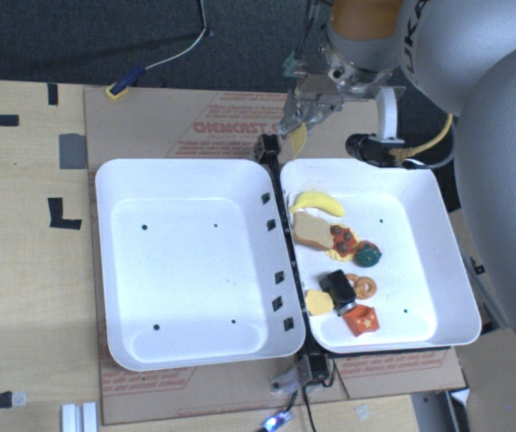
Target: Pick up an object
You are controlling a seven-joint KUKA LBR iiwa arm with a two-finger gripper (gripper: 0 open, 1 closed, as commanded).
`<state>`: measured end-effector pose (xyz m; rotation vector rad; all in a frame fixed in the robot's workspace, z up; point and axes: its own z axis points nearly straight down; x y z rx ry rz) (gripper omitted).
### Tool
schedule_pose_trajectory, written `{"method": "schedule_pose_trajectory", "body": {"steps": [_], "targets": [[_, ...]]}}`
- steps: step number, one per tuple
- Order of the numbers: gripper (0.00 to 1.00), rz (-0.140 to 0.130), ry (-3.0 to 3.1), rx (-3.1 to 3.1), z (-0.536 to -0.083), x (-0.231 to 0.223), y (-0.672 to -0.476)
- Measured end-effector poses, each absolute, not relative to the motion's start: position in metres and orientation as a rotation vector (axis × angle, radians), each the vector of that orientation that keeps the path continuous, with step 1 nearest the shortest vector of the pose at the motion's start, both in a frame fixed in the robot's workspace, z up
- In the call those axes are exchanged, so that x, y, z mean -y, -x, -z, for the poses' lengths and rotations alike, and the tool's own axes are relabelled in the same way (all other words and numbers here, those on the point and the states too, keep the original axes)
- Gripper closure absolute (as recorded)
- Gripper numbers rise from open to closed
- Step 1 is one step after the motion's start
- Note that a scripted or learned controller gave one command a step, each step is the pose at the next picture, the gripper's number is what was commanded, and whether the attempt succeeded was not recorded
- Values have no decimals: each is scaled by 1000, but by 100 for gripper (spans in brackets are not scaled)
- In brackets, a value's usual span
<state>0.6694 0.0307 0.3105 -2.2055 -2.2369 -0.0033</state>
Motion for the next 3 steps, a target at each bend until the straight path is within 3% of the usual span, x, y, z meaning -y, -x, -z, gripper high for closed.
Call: {"method": "schedule_pose_trajectory", "body": {"steps": [1,2,3], "targets": [[100,2,2210,2233,-379,-69,-662],[100,5,2206,2237,-454,-148,-647],[100,2,2211,2232,-518,-181,-625]]}}
